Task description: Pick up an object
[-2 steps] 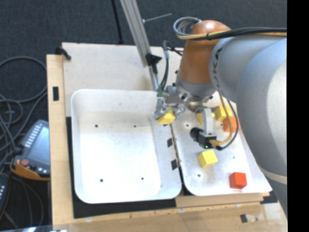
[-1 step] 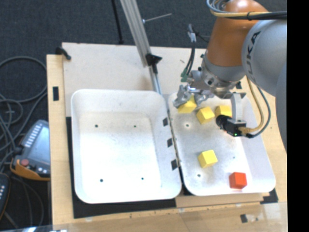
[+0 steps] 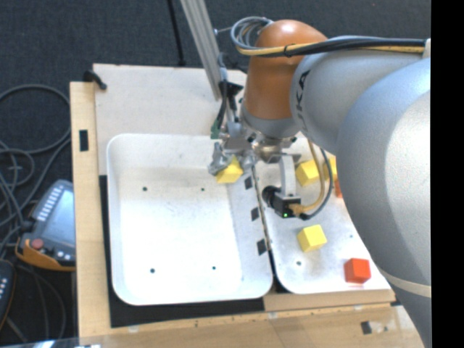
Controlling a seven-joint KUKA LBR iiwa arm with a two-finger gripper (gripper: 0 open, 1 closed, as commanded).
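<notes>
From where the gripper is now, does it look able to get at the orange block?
Probably yes. The orange block lies alone near the right bin's front edge, nothing on or against it. The gripper sits over the left bin, apparently with a yellow block, so it must swing across.

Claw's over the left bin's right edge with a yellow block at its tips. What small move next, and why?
Probably a short, slow lift straight up. The claw has a yellow block at its tips, above the left bin, but I cannot tell how firmly it is held. A small rise would show whether the block comes along before anything bigger.
</notes>
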